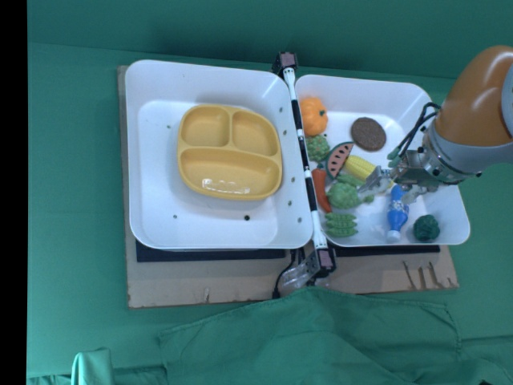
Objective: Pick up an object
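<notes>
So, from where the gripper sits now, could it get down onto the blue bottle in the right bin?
Probably yes. The gripper hangs over the right bin, just up and left of the blue bottle. The bottle lies apart from the toy vegetables, with bare bin floor around it, and nothing covers it.

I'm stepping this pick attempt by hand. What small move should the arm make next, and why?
Probably a short drop straight down: the tool hangs over the right bin beside the corn cob and lettuce-like green piece, with nothing seen between its fingers, so lowering onto that cluster comes first.
</notes>
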Controlling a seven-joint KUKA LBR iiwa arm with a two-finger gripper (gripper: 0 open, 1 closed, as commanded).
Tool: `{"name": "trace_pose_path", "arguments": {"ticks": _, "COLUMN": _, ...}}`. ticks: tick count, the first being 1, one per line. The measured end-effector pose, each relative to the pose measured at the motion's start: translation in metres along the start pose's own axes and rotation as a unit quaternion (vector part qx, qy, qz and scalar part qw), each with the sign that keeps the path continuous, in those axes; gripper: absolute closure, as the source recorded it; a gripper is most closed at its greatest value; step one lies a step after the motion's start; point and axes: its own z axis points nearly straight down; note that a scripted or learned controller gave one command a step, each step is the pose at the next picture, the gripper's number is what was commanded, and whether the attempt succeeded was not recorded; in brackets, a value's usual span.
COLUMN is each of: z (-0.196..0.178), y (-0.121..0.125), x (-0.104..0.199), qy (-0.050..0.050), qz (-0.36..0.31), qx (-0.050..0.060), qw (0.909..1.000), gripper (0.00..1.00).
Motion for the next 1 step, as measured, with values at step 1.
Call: {"name": "trace_pose_path", "arguments": {"ticks": 1, "z": 0.0431, "y": 0.0512, "x": -0.032, "qy": -0.003, "qz": -0.003, "qx": -0.012, "qw": 0.9999, "gripper": 0.0}}
